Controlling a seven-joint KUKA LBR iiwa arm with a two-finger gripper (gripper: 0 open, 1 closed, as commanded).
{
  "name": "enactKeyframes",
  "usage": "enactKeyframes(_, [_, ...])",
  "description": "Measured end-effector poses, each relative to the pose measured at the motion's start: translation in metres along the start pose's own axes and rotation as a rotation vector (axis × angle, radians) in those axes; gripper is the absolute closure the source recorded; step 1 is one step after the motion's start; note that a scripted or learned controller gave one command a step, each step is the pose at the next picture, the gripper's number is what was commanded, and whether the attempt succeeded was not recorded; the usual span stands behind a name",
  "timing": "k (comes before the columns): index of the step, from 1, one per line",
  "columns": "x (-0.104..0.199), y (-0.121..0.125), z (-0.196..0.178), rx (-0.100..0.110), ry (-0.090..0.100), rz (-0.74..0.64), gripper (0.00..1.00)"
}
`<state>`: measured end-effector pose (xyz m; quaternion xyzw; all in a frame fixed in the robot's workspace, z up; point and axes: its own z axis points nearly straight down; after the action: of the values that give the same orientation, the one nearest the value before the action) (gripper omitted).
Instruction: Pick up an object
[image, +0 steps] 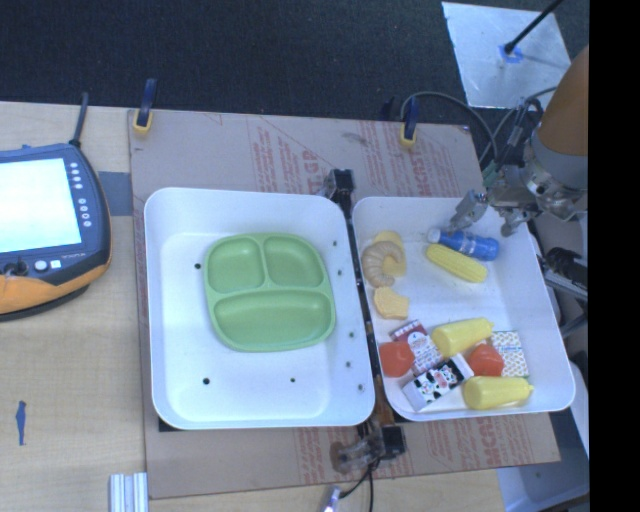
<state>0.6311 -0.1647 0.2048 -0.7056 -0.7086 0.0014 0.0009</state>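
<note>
Wooden surface (60, 370) carries a brown cardboard sheet (300, 150) on which two white bins sit side by side. At far left lies a control pendant (45, 225) with a lit screen and orange underside. Left bin (170, 390) holds a green divided plate (268, 291), lying flat near its centre. Right bin (545, 300) holds, along its left wall, a tan ridged toy (384, 258) with a yellow piece (391, 302) just near of it. Near edge cluster: red items, a cow-patterned carton (438, 382), two yellow blocks (462, 335). Toward the far right, a yellow corn cob (456, 263) touches a blue bottle (470, 244). End effector (493, 210) hovers just above the bottle, fingers apart, gripping nothing.
</note>
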Motion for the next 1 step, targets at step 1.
enactKeyframes(1, [-0.0217, 0.0165, 0.0945, -0.012, -0.005, 0.000, 0.00])
